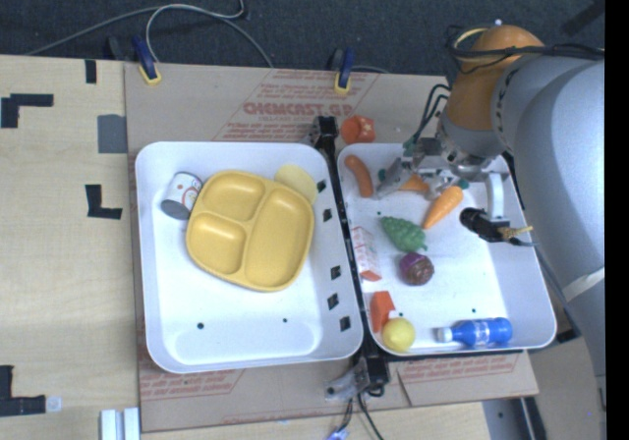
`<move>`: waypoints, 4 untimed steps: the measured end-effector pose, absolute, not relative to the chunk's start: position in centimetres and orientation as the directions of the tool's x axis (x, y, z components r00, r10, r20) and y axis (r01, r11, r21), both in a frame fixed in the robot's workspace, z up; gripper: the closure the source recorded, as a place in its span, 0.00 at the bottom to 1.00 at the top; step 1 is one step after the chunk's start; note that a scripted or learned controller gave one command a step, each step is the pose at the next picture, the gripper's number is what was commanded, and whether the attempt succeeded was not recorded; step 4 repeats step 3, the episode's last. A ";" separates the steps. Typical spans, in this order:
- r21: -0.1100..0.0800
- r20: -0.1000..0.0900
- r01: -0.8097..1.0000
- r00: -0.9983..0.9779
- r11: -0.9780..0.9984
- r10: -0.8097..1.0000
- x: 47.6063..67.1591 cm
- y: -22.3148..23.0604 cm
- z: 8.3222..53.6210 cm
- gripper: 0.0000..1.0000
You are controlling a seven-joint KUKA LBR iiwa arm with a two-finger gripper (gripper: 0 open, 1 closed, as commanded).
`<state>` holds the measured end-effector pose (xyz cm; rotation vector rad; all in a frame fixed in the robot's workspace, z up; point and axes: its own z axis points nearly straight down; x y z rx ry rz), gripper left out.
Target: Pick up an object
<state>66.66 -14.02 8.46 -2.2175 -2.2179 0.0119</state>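
Note:
My gripper hangs low over the far part of the right bin, below the orange wrist band. An orange carrot lies just to its right and nearer the camera, close beside it. A small orange piece sits right under the gripper's tip, and I cannot tell if it is touched. An orange-red sausage lies to the gripper's left. A green leafy vegetable and a purple round fruit rest nearer the bin's middle.
The right bin also holds a red tomato at its far corner, a white packet, a red block, a yellow lemon and a blue bottle. In the left bin are a yellow divided plate and a can.

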 end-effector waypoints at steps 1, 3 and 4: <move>0.002 -0.002 1.000 -0.001 0.001 1.000 61.9 -14.8 8.6 0.00; 0.005 -0.002 1.000 -0.001 0.001 1.000 53.6 -12.3 9.7 1.00; 0.005 -0.002 1.000 -0.001 0.001 1.000 53.6 -12.3 9.7 1.00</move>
